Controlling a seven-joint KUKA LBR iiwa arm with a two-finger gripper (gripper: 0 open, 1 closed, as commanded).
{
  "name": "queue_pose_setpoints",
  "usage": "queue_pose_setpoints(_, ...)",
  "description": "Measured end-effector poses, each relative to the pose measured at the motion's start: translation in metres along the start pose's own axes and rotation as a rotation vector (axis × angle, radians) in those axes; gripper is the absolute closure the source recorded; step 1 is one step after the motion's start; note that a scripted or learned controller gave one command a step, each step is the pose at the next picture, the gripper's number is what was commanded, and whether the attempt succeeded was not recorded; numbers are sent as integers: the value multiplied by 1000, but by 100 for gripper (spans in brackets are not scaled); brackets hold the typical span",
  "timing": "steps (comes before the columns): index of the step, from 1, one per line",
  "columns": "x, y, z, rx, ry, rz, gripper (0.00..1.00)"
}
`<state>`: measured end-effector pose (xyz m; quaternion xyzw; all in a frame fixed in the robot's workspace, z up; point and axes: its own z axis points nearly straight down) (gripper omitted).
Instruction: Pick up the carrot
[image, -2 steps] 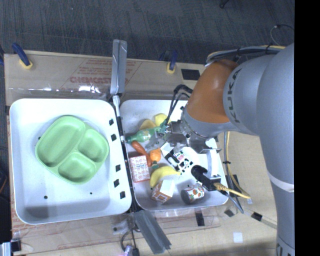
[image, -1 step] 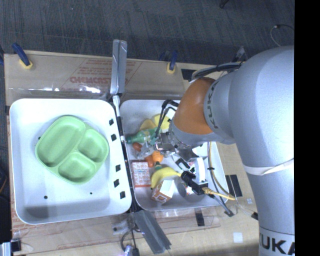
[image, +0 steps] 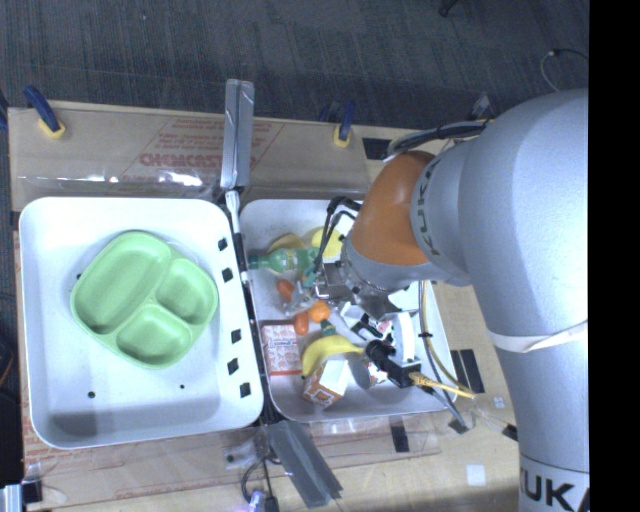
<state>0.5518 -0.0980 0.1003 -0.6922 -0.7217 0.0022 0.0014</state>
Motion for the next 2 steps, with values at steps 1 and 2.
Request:
queue_pose_setpoints(1,23,18,-91,-2,1,-48,100)
queue_pose_setpoints(2,18,33,-91,-3,1,-25,100)
